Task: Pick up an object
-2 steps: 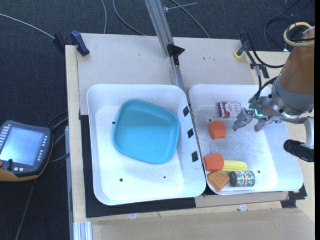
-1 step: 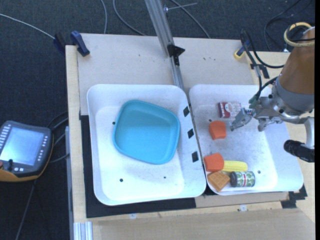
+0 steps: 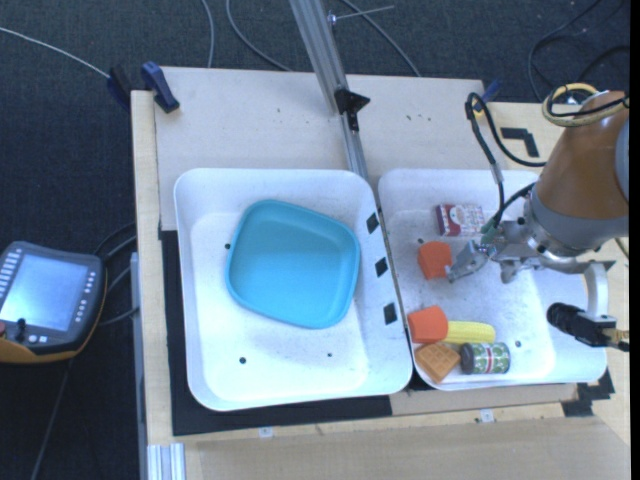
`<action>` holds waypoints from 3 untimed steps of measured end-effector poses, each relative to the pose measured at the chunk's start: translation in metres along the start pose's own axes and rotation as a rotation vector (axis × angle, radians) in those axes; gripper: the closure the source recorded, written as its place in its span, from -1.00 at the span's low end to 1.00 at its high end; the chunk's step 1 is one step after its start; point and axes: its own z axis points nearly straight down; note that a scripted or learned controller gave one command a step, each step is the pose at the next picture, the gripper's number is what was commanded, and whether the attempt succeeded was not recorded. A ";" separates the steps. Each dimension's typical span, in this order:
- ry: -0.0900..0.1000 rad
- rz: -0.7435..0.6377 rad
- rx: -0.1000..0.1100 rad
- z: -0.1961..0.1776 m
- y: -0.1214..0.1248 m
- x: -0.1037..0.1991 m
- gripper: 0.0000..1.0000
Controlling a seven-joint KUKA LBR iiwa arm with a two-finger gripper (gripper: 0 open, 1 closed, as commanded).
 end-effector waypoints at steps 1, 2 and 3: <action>0.000 -0.001 -0.002 0.043 0.001 0.005 -1.00; 0.000 -0.001 -0.003 0.069 0.001 0.005 -1.00; -0.001 -0.001 -0.006 0.057 0.002 0.005 1.00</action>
